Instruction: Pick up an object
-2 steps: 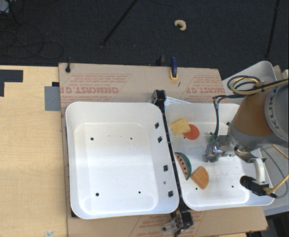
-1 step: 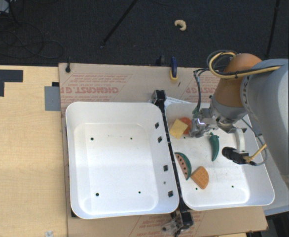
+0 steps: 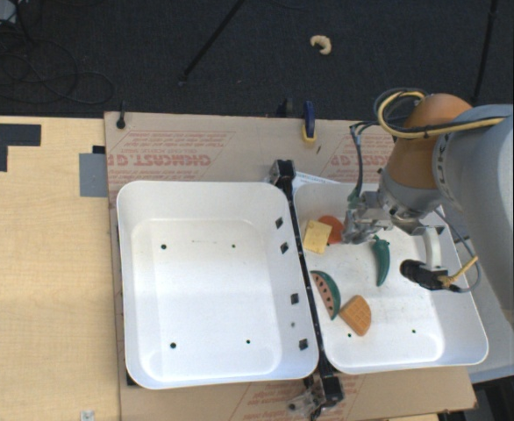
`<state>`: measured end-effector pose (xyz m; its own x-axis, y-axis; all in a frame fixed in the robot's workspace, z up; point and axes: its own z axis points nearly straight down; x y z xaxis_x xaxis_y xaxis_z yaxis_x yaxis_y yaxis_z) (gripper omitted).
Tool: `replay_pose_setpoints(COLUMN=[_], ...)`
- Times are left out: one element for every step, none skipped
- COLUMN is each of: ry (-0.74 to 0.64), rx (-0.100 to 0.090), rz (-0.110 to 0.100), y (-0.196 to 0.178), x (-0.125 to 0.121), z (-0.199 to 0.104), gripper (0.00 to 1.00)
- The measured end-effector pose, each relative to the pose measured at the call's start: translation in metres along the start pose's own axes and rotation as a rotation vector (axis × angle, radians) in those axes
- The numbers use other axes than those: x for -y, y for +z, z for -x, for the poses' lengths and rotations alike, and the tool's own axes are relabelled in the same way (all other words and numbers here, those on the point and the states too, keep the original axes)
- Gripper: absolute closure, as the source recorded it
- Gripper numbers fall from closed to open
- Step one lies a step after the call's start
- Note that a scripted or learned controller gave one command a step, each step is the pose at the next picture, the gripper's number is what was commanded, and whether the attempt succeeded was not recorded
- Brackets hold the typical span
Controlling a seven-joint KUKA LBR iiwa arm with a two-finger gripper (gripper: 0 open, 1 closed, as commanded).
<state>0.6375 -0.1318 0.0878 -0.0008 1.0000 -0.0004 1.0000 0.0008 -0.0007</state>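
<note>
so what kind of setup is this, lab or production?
Likely a robotics lab grasping rig: two shallow white plastic bins clamped on a cardboard sheet, toy food like a green pepper, loose black cables behind the bench.

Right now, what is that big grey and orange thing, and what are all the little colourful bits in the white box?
That big thing is a robot arm. It reaches in from the right side of the picture. At its end is a gripper, a sort of metal hand with two fingers for picking things up. The camera hangs above the bench and looks down at a slant.

On the bench are two shallow white bins side by side. The left bin is next to the right bin, which holds small toys: a yellow block, something red-orange just behind it, a green pepper shape, a watermelon slice and an orange wedge.

The gripper is low over the right bin, near the yellow block. I can't tell whether it holds anything.
</note>
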Motion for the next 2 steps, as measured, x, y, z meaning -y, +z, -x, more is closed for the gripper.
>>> replay_pose_setpoints(ry=[-0.002,0.0], rx=[0.0,0.001], rz=[0.0,0.001], y=[0.0,-0.0003], x=[-0.0067,-0.0066], z=[0.0063,0.0133], gripper=[1.0,1.0])
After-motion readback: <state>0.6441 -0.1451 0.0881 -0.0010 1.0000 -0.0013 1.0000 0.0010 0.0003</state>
